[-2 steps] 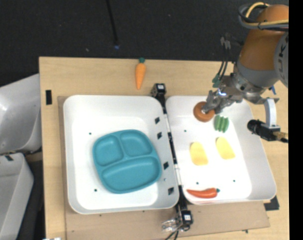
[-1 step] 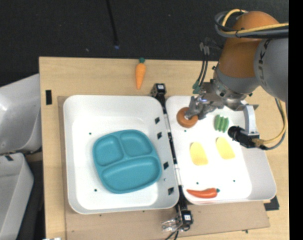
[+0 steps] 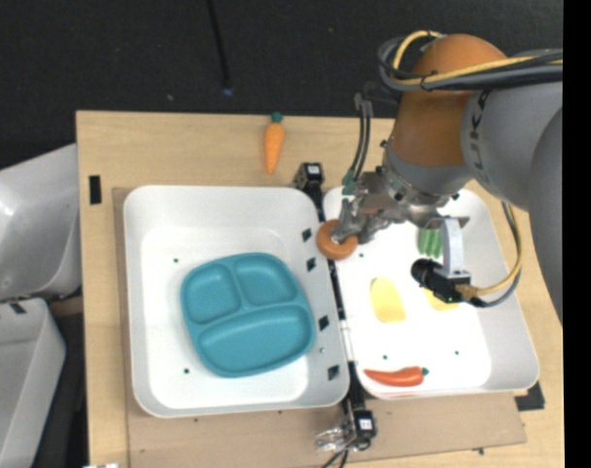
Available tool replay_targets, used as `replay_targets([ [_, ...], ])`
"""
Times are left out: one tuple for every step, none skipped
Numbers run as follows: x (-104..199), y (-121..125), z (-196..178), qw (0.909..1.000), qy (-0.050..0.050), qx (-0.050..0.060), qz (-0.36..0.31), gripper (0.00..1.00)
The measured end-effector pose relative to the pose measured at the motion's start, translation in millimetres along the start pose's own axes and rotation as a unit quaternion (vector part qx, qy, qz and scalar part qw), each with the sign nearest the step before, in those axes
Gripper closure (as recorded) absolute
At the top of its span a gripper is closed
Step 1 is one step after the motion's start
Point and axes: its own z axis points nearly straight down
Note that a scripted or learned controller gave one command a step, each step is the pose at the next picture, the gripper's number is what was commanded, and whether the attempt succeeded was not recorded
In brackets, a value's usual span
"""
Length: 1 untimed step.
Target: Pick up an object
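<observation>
1. the arm (image 3: 452, 115) covers the back of the right bin (image 3: 500, 359), hiding that wall.
2. the gripper (image 3: 352, 224) is a blurred dark cluster over the orange disc (image 3: 336, 243).
3. a green object (image 3: 430, 240) is partly hidden behind the white bracket (image 3: 454, 247).
4. a yellow piece (image 3: 442, 298) lies half under the black fitting (image 3: 440, 281).

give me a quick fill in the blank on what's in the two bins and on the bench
1. The blue divided plate lies in the ____ bin.
2. The toy carrot lies on the ____, outside both bins.
3. The red chili pepper lies at the near edge of the ____ bin.
4. The gripper hangs over a round ____ piece.

Missing words: left; bench; right; orange
</observation>
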Motion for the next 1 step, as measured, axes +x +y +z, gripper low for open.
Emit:
replay_targets([
  [54.0,-13.0,-10.9,1.0,0.001,0.0,-0.001,1.0],
])
